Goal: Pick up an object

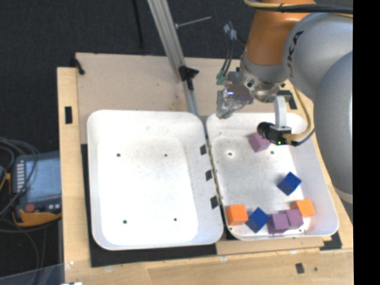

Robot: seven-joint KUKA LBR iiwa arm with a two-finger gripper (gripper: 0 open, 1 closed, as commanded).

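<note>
Jaws (228, 107) are hanging over the far end of the right bin (234, 233), right by the seam where the two bins meet, and honestly I can't tell how they're set, that part is just a blurry grey smear under the orange-banded wrist. Nothing is showing up between them as far as I can make out.

Going around the camera view: the arm is reaching in from the table's right side, and the left bin (95, 123) is sitting just beside the right one. All the candidates are lying in the right bin. A purple block (258, 141) is sitting toward the bin's far end, near the jaws but off to their right. A blue cube (289, 183) is sitting around the middle, over by the right wall. Then a bunch is crowding the near edge: an orange block (237, 214), a second blue cube (257, 219) just beside it, a purple pair (285, 221) touching each other, and another orange block (305, 207) at the near right corner.

So progress-wise I'm calling this pretty much the start: every block is lying on the bin floor, nothing is lifted. My guess is the purple one at the far end is the closest target, and the whole descend, close and lift is still to come.
</note>
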